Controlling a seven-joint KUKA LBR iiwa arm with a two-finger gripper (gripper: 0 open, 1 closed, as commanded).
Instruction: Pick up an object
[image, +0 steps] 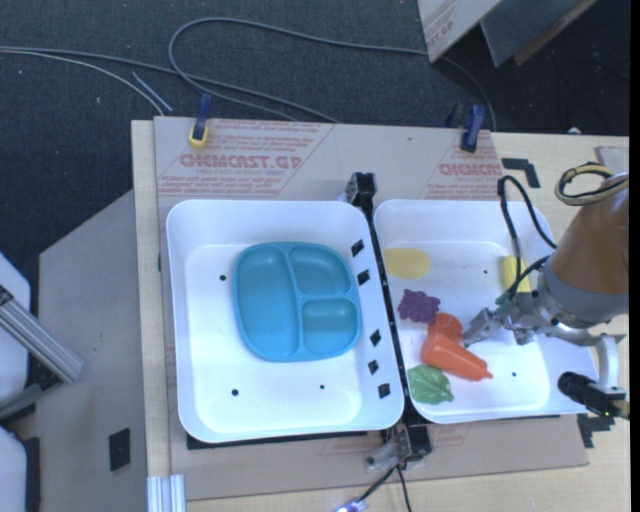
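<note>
Board (250, 158) lettering "CHEMCAST GP" behind both bins, gripper (487, 327) beside orange carrot (455, 358), grip state unclear

a pale wooden bench (300, 150) stands on dark carpet floor (80, 90). grey cables (230, 40) loop across the carpet at eleven o'clock, and a cardboard box (455, 22) sits at one o'clock.
</note>
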